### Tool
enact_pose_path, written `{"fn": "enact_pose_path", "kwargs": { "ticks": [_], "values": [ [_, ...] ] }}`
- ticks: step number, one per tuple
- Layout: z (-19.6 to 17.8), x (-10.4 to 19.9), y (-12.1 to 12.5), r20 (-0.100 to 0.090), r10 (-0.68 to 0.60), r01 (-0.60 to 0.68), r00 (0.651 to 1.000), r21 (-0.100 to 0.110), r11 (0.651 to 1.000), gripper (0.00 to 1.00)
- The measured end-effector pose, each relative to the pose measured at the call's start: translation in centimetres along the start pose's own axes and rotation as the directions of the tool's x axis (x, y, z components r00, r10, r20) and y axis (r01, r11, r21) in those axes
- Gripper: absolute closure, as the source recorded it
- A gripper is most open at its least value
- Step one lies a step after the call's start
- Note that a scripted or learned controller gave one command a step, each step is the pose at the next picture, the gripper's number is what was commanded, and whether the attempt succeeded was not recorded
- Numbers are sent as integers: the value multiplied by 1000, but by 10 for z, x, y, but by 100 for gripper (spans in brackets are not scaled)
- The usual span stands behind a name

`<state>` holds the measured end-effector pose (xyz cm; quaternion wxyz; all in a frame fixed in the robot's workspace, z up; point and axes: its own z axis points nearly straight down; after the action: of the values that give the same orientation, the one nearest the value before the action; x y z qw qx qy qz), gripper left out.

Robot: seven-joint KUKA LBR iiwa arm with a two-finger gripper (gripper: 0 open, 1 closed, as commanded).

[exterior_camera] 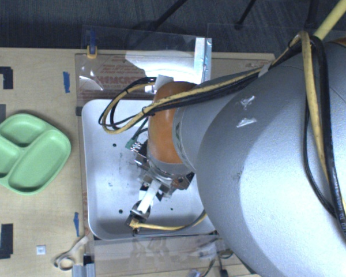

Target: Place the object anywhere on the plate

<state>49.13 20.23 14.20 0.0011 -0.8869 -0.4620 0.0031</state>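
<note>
Here the gripper [139, 208] is lowered into the bin [98, 154], presumably for a pick, though whether it is open or closed cannot be told. No object can be made out at its tip, so the object's place, heading and long axis cannot be judged. The plate [27, 152] is set well off to the gripper's side, outside the bin, as the drop target.

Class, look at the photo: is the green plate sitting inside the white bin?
No. The green plate rests on the wooden bench, to the left of the white bin.
</note>
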Motion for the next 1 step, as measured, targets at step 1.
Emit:
{"fn": "enact_pose_path", "kwargs": {
  "ticks": [1],
  "values": [
    [48,31,3,-13,-272,271,962,-14,962,100]
  ]
}}
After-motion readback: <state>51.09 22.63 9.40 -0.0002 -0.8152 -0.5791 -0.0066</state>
